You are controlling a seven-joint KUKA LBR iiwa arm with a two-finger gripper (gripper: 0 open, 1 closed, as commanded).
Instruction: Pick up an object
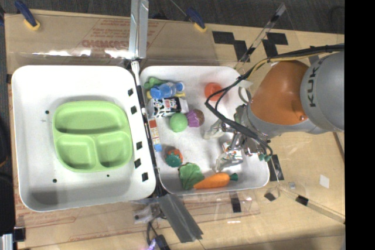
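Gripper (229, 155) low in right bin (258, 180), near its front-right corner; finger state not discernible. Toy carrot (213, 181) lies just below gripper, w/ green leafy piece (188, 174) at its left end. Left of gripper: multicolour ball (173, 156). Up-left — green ball (178, 122) touching purple ball (195, 118); further up-left, black-white carton (166, 106) and blue toy (163, 91). Above gripper: orange ball (212, 89). Far left, left bin (29, 126) holds green divided tray (91, 134).

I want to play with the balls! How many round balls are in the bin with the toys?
3 that I can see: a green ball mid-bin, a purple ball right beside it, and an orange ball nearer the back. The arm may hide more.
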